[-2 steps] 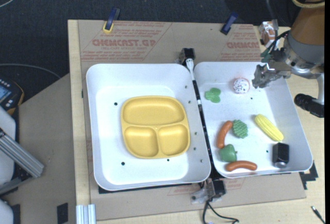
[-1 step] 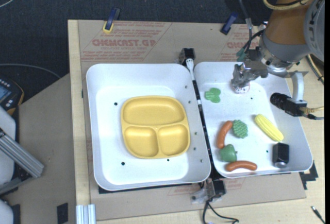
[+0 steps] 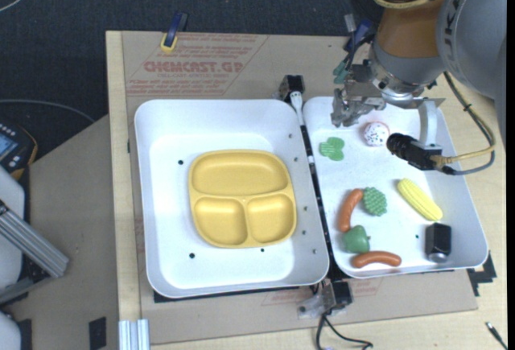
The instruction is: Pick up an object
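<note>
1. While the gripper (image 3: 348,117) hangs over the far left corner of the right bin (image 3: 471,216), whether its fingers are spread or pressed together cannot be told from this slant; nothing is seen between them.
2. Nearest the camera, at the front rim of that bin, lies a sausage (image 3: 375,260), with a green pepper (image 3: 356,240) just behind it and a black block (image 3: 438,241) toward the right wall. These look like small toy foods: probably light, stiff plastic, smooth and somewhat slippery.
3. Mid-bin: a second sausage (image 3: 349,209) touches a green leafy piece (image 3: 374,201); a corn cob (image 3: 420,199) lies apart to the right. Long pieces are best taken across the short axis at the middle; a grip on the touching pair risks nudging the neighbour.
4. Farther back: a green broccoli-like piece (image 3: 331,149) sits just below the gripper, the likeliest target. Its lumpy form should pinch well across the widest part. A white speckled ball (image 3: 374,133) nearby would tend to roll off the pads.
5. Surface: the bin floor is smooth white plastic, so objects may slide when pushed. The near wall leaves little room on the left.
6. The left bin (image 3: 161,179) holds a yellow divided tray (image 3: 241,197).
7. Beyond: a cardboard sheet (image 3: 201,59) on dark carpet.
</note>
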Controlling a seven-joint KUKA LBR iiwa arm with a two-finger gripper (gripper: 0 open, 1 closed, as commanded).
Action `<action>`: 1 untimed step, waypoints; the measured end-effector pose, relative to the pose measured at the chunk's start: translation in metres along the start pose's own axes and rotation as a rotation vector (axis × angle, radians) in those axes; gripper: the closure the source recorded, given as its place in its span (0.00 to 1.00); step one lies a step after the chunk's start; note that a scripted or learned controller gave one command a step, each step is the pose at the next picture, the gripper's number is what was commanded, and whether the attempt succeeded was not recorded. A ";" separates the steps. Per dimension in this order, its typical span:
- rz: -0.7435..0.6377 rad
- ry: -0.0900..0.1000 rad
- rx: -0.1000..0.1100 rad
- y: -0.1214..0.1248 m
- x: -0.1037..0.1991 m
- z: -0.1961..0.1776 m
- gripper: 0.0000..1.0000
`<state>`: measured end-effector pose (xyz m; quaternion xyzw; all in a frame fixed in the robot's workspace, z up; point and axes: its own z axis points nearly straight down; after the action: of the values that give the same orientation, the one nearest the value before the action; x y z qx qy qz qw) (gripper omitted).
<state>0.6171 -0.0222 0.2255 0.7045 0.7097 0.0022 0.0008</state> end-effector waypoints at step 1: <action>0.009 -0.003 0.006 0.001 -0.020 0.010 1.00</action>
<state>0.6181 -0.0419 0.2151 0.7077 0.7065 -0.0009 -0.0004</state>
